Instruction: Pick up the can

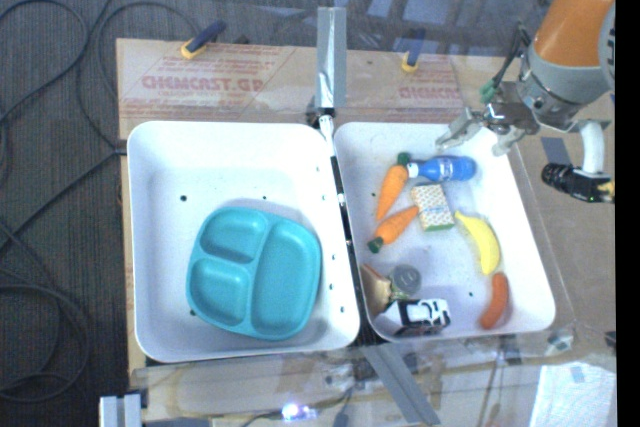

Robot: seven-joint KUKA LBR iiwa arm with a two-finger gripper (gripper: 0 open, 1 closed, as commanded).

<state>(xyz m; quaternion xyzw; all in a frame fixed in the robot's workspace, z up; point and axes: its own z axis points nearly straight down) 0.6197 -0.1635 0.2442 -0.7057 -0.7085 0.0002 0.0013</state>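
Progress nil, we judge — the can (406, 279) lies ungrasped near the right bin's (529, 237) front wall, while the gripper (483, 126) hangs released, well apart, over the back rim.

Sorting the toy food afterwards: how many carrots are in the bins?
2, both in the right bin: upper carrot left of the blue bottle, lower carrot just below it, beside the sponge.
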